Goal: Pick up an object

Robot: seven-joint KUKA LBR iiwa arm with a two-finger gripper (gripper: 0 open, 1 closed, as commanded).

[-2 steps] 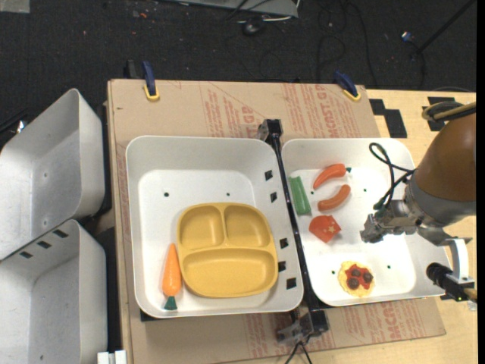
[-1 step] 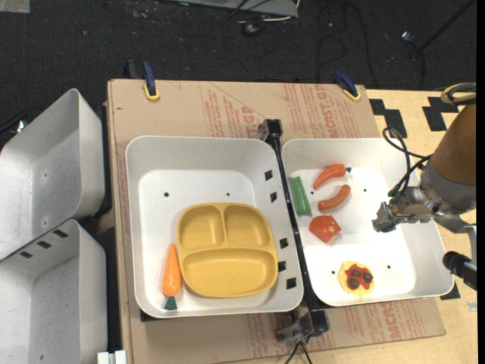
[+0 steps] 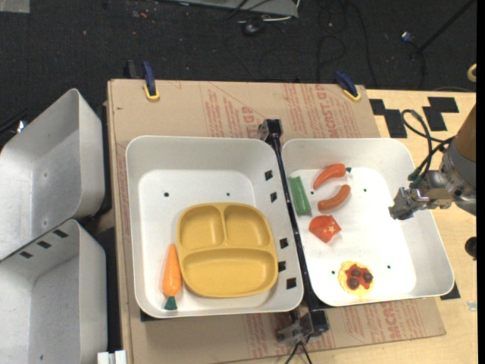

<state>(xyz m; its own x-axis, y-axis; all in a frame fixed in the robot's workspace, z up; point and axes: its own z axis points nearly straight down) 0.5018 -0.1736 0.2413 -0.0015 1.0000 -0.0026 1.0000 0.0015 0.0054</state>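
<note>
Nothing is picked up yet. The grey metal hand (image 3: 403,203) hangs over the right white bin's (image 3: 394,152) edge; I can't tell its state.

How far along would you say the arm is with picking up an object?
Nothing looks done: the sausage, chili, red piece and pizza lie in the right bin. In hand: the gripper is at that bin's right edge. Left: reaching, grasping and lifting.

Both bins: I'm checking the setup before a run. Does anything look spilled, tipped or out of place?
Nothing stands out. The yellow tray lies flat with the carrot beside it; the other toy foods lie loose in the right bin, none spilled.
</note>
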